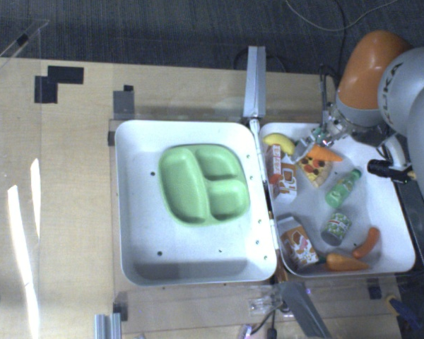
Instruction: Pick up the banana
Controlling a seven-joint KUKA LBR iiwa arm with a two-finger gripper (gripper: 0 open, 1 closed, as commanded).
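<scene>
Yellow against the white plastic, the banana (pixel 280 144) lies at the far left corner of the right bin (pixel 403 256), just beside the divider wall, which leaves only its right and near sides free for a grasp. In the camera view the gripper (pixel 324 137) hangs low over the far part of that bin, near the banana's right and above a pizza slice toy (pixel 316 162); how its jaws stand I cannot tell, since the wrist hides them at this slant. Nothing shows between them, so I judge the banana not yet taken. A snack packet (pixel 282 178) lies touching or almost touching the banana's near side, which could foul a pinch. A green bottle (pixel 342 187), a small can (pixel 337 226), a sausage (pixel 366 241) and a carrot (pixel 345 262) lie well apart, nearer the front. The left bin (pixel 138 260) holds a green divided plate (pixel 203 183), likely there as clutter for other tasks.
</scene>
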